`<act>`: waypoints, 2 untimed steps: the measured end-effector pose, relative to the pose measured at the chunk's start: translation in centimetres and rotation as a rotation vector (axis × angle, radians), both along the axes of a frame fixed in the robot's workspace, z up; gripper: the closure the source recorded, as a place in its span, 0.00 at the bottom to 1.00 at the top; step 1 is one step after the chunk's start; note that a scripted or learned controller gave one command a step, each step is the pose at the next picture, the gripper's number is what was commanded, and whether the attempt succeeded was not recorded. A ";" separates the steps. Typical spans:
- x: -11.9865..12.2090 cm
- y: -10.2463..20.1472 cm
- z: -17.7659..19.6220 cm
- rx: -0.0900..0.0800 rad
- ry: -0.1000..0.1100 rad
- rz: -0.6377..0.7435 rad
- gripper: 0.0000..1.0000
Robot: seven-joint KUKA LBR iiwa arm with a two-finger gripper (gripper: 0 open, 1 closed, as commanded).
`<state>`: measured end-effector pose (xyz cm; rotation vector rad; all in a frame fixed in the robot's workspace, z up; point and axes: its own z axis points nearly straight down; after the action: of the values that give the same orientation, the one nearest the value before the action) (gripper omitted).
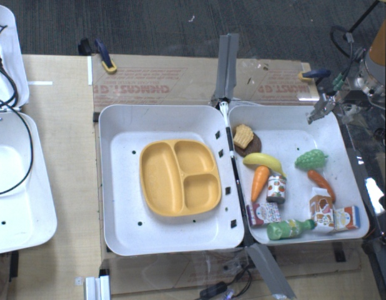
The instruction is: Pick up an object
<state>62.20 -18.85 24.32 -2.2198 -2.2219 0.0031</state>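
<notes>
The right bin (293,125) holds several toy foods: a waffle biscuit (243,136), a banana (263,161), a carrot (259,183), a small jar (276,189), a green bunch (311,159), an orange sausage-like piece (321,183), small cartons (321,211) and a green bottle (290,229). My gripper (322,108) hangs over the bin's far right corner, apart from all of them, with nothing seen in it. The green bunch is the nearest item, below and slightly left of it.
The left bin (118,167) holds a yellow divided plate (180,177). A grey divider post (227,67) rises between the bins at the back. Blue clamps (105,58) sit on the cardboard behind. White tubs with a black cable (12,167) stand at far left.
</notes>
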 end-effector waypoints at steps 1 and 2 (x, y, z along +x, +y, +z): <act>3.7 6.8 2.8 -0.001 0.000 -0.159 0.00; -1.9 11.3 -4.5 0.000 0.001 0.028 0.00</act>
<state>60.31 -7.54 19.84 -2.1876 -2.2530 0.0041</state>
